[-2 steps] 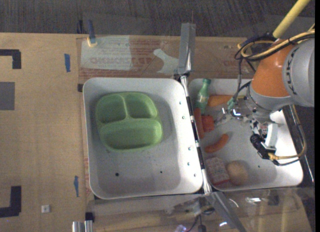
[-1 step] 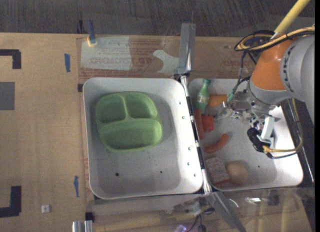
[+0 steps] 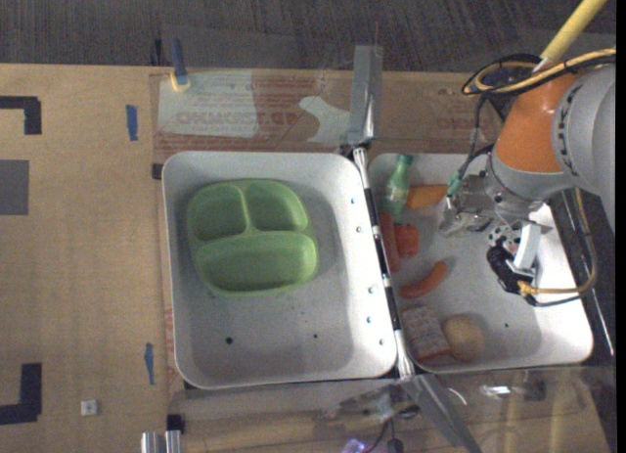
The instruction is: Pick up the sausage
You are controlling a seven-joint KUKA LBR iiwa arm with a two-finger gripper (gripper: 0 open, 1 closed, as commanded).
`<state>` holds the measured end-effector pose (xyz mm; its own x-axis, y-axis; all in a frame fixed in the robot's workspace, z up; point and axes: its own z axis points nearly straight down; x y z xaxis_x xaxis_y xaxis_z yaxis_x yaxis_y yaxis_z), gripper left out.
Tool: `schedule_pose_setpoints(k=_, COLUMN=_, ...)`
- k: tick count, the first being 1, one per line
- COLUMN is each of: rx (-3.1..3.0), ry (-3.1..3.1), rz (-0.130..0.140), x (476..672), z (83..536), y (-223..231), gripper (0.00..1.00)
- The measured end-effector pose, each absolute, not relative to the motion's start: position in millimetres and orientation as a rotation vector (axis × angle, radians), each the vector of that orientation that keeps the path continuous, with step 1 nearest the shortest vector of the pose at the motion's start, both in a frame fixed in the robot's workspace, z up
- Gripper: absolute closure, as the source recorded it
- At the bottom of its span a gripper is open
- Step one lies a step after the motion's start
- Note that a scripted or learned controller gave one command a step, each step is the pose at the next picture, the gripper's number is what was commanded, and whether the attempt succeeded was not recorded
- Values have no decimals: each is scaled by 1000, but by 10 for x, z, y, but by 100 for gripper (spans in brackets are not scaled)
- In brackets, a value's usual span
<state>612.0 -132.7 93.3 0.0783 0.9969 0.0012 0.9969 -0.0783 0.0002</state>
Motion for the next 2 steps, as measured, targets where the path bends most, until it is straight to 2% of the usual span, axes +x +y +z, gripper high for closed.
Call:
schedule_pose_setpoints(k=1, rx=-2306, ry=-2132, rz=-1, x=6118, z=931, y=-1326, gripper=0)
schedule_pose_setpoints(k=2, rx=-2344, ry=-2099, rz=-4, x=5570, z=862, y=-982, gripper=0)
